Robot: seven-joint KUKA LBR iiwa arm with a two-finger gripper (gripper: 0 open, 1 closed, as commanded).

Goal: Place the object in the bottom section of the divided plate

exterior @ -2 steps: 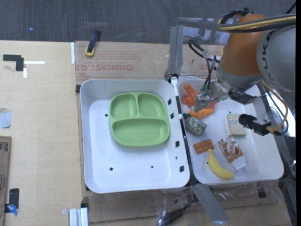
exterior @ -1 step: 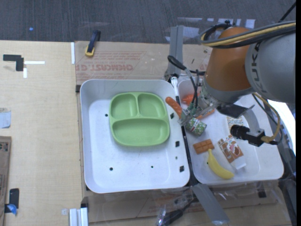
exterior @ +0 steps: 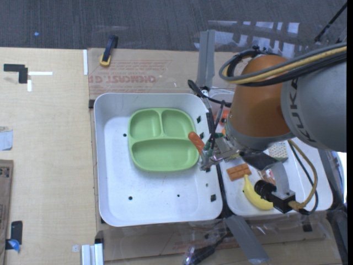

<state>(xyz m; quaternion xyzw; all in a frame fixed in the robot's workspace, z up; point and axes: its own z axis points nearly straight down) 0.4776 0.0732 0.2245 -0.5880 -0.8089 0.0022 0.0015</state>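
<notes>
A green divided plate (exterior: 162, 139) lies in the left white bin (exterior: 110, 164), two small sections at the back and one long bottom section at the front. My gripper (exterior: 206, 151) hangs at the divider between the bins, just right of the plate's right rim. It is shut on a small orange carrot-like object (exterior: 195, 141), which sticks out up and to the left over the plate's right edge. The grey arm with its orange band (exterior: 265, 101) covers much of the right bin.
In the right bin (exterior: 309, 203) lie a banana (exterior: 256, 195), a flat orange ridged piece (exterior: 238, 172) and some packets (exterior: 279, 148), partly under the arm. A yellow-and-black tool (exterior: 108, 50) rests on the bench behind the left bin.
</notes>
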